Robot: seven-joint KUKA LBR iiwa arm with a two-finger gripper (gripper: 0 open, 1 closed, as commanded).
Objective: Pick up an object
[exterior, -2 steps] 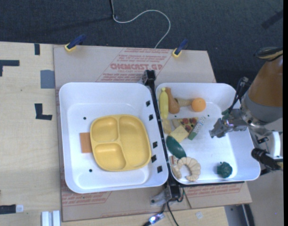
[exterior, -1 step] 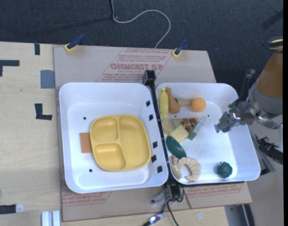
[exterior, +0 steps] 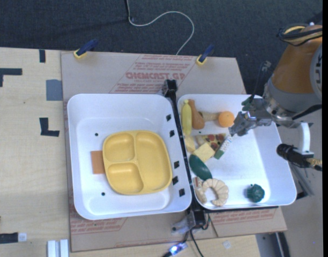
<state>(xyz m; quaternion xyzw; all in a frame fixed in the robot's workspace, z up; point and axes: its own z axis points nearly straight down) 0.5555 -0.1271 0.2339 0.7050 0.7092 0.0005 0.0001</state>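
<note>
Orange ball [exterior: 225,119] sits at nine o'clock from the fingers [exterior: 240,126], whose grip I cannot tell, and could roll away if bumped

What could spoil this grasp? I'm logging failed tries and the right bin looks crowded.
The gripper hangs over a tight cluster: a round orange ball, a yellow banana and small mixed food pieces lie close together, so it may nudge neighbours or pinch two. The ball could also roll away when touched.
</note>
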